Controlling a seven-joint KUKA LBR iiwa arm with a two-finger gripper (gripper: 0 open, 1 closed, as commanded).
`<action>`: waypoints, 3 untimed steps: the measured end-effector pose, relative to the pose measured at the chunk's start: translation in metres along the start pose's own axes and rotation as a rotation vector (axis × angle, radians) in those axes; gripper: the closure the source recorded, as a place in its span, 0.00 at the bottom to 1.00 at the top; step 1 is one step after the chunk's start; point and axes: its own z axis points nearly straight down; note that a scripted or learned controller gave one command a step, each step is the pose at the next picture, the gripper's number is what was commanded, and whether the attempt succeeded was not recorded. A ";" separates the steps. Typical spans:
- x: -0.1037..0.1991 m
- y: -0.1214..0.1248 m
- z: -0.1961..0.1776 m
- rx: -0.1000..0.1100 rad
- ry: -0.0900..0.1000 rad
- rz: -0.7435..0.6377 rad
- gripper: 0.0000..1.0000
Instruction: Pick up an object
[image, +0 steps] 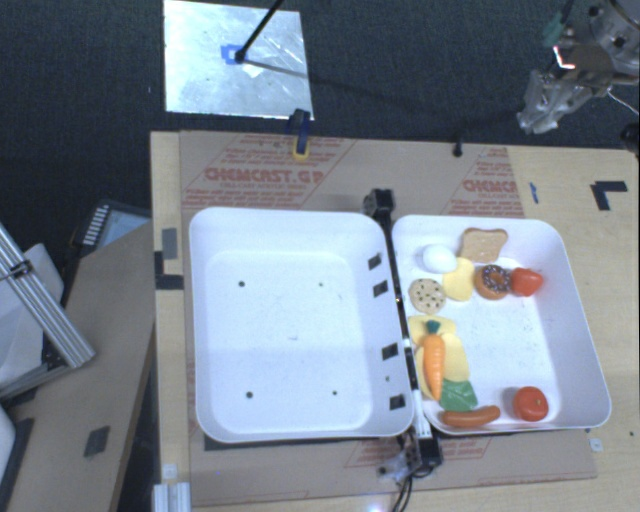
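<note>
Now my gripper (545, 108) hangs high, grip state unclear; I should descend onto the lone tomato (531, 403) far below it.

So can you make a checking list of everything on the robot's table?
Surface: bench bearing left bin and right bin, side by side.
Job's things: in right bin, toy bread slice, egg, cookie, doughnut, two tomatoes, carrot, sausage.
Clutter: clamp at bench's far edge.
Grippers: gripper up high, top right, away from the bins.
Cables: wires at the near edge.
Surroundings: shiny sheet on dark floor.
</note>
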 end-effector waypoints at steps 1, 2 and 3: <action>-0.063 0.016 0.021 0.015 -0.001 0.005 1.00; -0.146 0.015 0.046 0.017 -0.001 0.007 1.00; -0.139 0.017 -0.003 0.010 0.000 -0.004 1.00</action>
